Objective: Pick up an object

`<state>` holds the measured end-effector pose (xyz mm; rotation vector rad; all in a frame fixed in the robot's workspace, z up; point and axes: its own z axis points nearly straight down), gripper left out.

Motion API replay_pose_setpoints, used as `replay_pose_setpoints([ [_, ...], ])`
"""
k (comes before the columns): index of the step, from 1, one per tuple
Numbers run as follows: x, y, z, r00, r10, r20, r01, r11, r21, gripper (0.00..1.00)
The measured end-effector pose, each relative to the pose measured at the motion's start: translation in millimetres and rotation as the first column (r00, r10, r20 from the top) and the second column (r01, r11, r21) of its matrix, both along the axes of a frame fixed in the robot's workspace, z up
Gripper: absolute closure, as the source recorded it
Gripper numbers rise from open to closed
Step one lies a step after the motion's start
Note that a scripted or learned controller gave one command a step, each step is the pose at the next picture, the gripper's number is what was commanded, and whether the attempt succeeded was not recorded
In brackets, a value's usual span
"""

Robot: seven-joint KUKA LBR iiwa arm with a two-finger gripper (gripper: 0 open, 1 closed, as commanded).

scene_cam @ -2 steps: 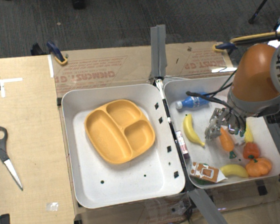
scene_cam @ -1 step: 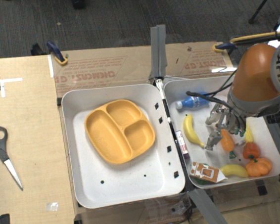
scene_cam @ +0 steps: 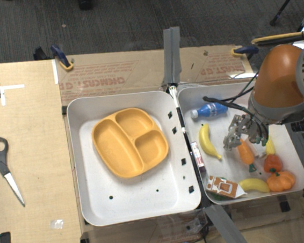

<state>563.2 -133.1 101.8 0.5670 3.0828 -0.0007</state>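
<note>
— What is seen on the surface [scene_cam: 26, 158]?
— Two white bins, the left bin [scene_cam: 90, 205] taken up by a yellow divided plate [scene_cam: 130, 141].
— And the right bin [scene_cam: 292, 141]?
— The hand [scene_cam: 239, 136] is lowered at its centre; whether it is spread cannot be told. A carrot [scene_cam: 246, 153] is touched at its 5 o'clock, a banana [scene_cam: 208, 142] is seen at 9 o'clock, and a blue bottle [scene_cam: 209, 110] at 11.
</note>
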Motion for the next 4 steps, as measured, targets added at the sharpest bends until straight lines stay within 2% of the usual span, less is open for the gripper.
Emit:
replay_pose_setpoints([
  [1, 16, 33, -10, 0.977, -0.212, -0.005, 0.212, 0.977, 0.001, 1.00],
  [2, 16, 32, -10, 0.977, -0.212, -0.005, 0.212, 0.977, 0.001, 0.00],
  [3, 54, -12, -9, 0.971, -0.238, -0.004, 0.238, 0.971, 0.001, 0.00],
  [4, 80, -65, -7, 0.991, -0.131, 0.000, 0.131, 0.991, 0.000, 0.00],
])
